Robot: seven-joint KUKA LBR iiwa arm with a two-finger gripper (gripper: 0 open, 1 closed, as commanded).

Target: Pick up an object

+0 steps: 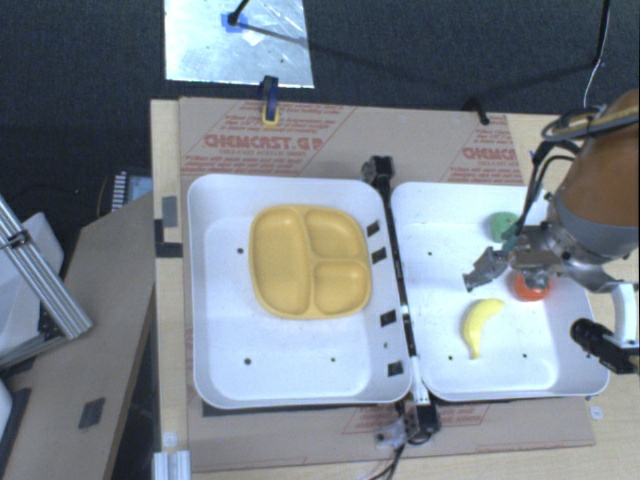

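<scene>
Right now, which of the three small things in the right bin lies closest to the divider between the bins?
The banana. It is yellow and curved, and lies left of the green thing and the orange thing, which sit by the end effector.

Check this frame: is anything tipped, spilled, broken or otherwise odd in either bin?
Nothing stands out. The yellow divided plate lies flat in the left bin; the banana, an orange object and a green one lie in the right bin near the gripper.
</scene>
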